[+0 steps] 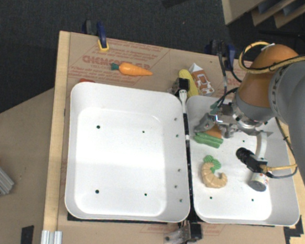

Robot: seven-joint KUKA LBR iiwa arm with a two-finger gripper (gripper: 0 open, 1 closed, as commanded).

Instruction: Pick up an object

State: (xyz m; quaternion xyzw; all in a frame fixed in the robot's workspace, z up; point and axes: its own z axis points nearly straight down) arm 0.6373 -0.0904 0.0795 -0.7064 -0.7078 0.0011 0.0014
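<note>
My gripper [217,125] hangs low over the upper left part of the right bin [280,211]. Directly under it lies a flat green piece with an orange piece on top [208,136], touching or nearly touching the gripper's tip. Below that, a small green item [212,160] rests against a tan curved piece shaped like a croissant [214,178] near the bin's middle. Whether anything sits between the fingers is hidden by the wrist.
The left bin [78,137] adjoins the right one. On the cardboard behind the bins lie a toy carrot [132,70], a yellow item [187,78] and a brown-and-white packet [203,82]. A blue clamp [102,35] grips the back edge.
</note>
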